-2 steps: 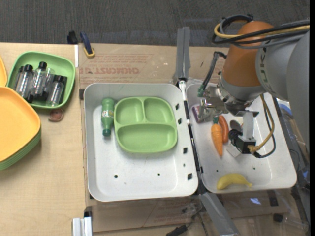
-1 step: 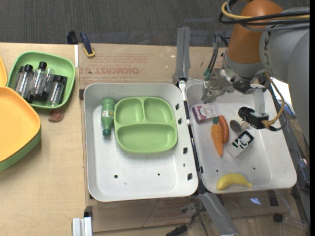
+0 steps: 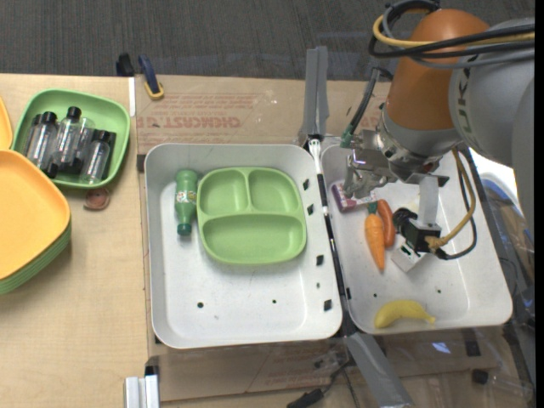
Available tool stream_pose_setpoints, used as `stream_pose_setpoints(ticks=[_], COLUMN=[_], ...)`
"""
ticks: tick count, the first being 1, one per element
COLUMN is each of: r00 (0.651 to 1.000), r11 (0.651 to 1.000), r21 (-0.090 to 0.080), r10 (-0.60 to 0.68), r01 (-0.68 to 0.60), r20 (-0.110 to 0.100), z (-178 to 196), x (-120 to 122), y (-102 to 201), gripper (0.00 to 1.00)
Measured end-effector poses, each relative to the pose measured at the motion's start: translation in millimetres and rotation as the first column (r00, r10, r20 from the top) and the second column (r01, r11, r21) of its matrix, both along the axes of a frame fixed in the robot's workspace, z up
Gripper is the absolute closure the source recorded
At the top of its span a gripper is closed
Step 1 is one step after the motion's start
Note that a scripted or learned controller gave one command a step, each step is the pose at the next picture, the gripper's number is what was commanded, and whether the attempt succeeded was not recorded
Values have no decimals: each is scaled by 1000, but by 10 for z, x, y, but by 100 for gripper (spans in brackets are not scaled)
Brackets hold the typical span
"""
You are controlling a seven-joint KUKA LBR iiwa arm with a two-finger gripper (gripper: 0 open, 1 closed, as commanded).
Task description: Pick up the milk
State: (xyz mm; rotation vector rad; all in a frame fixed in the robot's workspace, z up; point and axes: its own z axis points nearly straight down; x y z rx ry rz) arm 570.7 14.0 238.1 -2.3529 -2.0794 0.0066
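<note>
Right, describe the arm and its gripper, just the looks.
The arm is grey with a rounded orange band above the wrist. Yellow and black cables loop over the band, and another yellow one hangs beside the wrist. The gripper is a metallic grey block with dark fittings.

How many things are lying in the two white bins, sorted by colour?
Green: 2, the divided plate and the bottle
Orange: 1, the carrot
Yellow: 1, the banana
Purple and white: 1, the small carton
Total: 5
</note>
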Motion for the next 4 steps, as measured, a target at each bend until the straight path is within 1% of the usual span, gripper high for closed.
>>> stream_pose_setpoints(ticks=[1,2,3,4], r00=[998,991,908,888], r11=[998,991,908,888], r21=[-1,1,-1,1], r10=[60,136,419,461], r01=[-60,-136,-419,-461], r20=[0,-1,4,2], z=[-53,-482,-470,-469], x=[417,394,820,696], y=[38,192,-126,181], gripper=[100,100,100,100])
